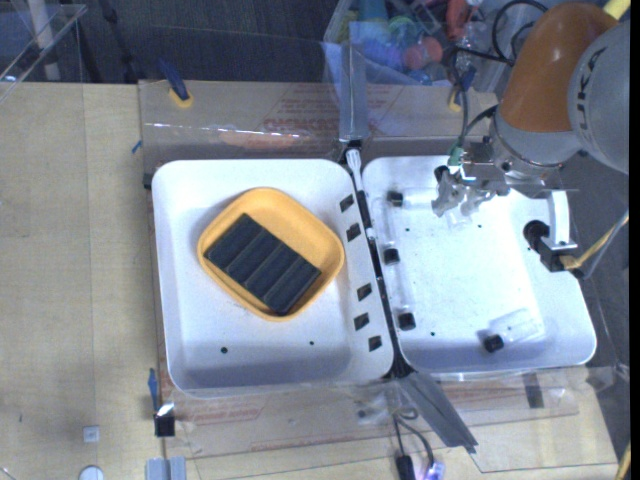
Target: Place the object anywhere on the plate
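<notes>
In the left bin [200, 353], a yellow plate [305, 218] with rounded corners, turned at a slant to the bin walls. On that plate, a dark grey ribbed slab [262, 260]. Lies flat, covers most of the plate's middle, and leaves yellow rim showing all around it. Counts as the task's thing as far as can be judged, and already rests on the plate.

In the right bin [460, 288], near its far edge, the gripper [457, 200], pointing down over the white floor. Hangs from the grey arm [545, 78], which reaches in from the right with its orange band above the wrist. Too small and pale against the bin to read: cannot tell whether released or clenched. Well apart from the plate and the slab, with the divider between the bins lying in between.

Along that divider, a row of small black clips [365, 293]. Near the right bin's front corner, a small pale clear piece [518, 324] beside a little black block [492, 343].

Behind the bins, a clear box of bright toys [410, 18] on the wooden bench [70, 268].
</notes>
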{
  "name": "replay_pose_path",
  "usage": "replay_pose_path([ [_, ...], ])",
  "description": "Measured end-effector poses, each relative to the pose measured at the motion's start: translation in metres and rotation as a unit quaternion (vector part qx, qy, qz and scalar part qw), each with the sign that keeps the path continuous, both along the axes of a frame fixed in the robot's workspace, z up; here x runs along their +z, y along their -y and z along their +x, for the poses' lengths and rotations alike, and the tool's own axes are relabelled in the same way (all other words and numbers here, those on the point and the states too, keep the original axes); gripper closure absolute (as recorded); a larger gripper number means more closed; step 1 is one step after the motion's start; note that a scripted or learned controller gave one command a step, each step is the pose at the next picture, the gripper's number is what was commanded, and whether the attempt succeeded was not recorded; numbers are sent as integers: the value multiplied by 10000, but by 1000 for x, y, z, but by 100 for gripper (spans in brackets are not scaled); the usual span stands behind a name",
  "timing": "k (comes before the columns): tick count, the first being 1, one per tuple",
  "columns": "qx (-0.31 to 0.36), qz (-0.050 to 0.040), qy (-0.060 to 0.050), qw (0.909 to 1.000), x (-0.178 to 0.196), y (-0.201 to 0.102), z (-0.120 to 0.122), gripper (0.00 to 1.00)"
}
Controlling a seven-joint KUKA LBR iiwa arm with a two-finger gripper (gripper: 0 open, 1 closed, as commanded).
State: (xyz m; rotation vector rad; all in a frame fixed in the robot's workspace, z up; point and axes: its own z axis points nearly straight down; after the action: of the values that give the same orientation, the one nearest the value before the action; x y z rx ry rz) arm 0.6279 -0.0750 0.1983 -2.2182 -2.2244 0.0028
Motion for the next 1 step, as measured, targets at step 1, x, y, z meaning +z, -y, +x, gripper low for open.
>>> replay_pose_path([
  [1,879,-4,24,9961,31,-18,38,100],
])
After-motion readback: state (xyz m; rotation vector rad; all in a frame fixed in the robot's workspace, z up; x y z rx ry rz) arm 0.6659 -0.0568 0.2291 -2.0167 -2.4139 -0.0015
